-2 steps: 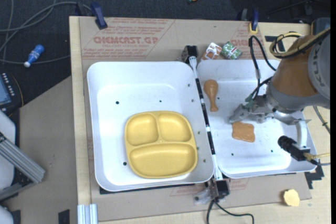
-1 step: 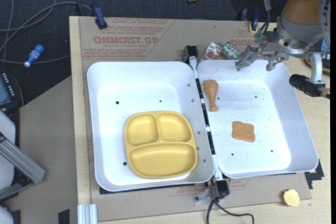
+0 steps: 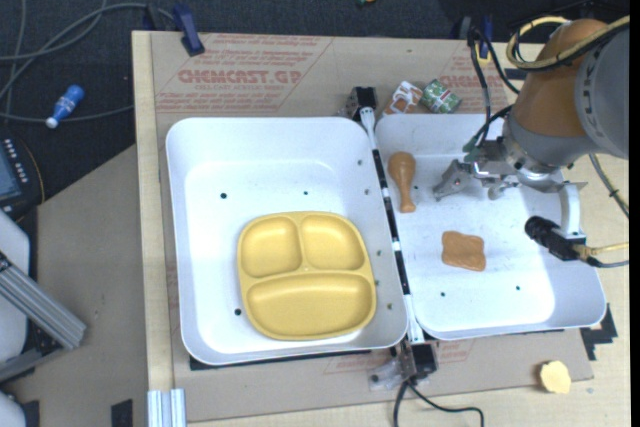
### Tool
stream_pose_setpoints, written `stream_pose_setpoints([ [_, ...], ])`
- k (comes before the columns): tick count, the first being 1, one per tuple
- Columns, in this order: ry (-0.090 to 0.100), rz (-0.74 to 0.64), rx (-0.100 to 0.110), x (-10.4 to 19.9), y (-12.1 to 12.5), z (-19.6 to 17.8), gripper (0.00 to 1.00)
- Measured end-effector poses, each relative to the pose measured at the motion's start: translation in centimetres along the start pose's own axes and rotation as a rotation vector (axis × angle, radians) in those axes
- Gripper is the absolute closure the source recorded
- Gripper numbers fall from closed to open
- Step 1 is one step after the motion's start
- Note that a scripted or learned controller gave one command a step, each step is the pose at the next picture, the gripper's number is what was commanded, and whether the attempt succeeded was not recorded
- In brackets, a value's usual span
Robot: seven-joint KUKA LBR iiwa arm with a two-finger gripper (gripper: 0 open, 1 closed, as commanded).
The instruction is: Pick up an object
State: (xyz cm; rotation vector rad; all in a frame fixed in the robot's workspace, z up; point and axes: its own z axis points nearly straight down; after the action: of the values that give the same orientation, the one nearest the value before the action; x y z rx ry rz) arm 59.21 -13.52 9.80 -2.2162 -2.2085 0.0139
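Brown and flat, the small patty-shaped piece [image 3: 464,250] lies on the floor of the right bin [image 3: 530,310], near its middle, with rounded corners and a slightly darker rim. Beside it, close to the bin's left wall, we see a tan drumstick-shaped piece [image 3: 402,179], thick at the top and narrowing to a stem that points down the view. The two pieces are apart from each other.

The fingers [image 3: 460,177] hang over the upper part of the right bin, just to the right of the drumstick and above the patty in the view. We see metal tips spread apart with nothing between them, so they are open and grip nothing. The grey arm with its orange band [image 3: 560,80] reaches in from the right.

In the left bin [image 3: 200,155] sits a yellow plate [image 3: 305,275] with three compartments, resting flat toward the near side.

On the cardboard-covered worktop [image 3: 260,70], a small green and white packet [image 3: 428,96] lies just behind the right bin, and a yellow lump [image 3: 554,376] lies near the front right corner.
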Motion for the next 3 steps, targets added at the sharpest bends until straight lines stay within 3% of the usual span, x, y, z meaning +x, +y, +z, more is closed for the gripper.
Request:
stream_pose_setpoints([
  [1,0.000,-0.001,-0.008,0.8,-6.2,1.6,0.00],
  [2,0.000,-0.004,-0.011,3.5,-8.4,1.5,0.00],
  [3,-0.002,-0.002,-0.016,3.3,-8.2,0.5,1.00],
])
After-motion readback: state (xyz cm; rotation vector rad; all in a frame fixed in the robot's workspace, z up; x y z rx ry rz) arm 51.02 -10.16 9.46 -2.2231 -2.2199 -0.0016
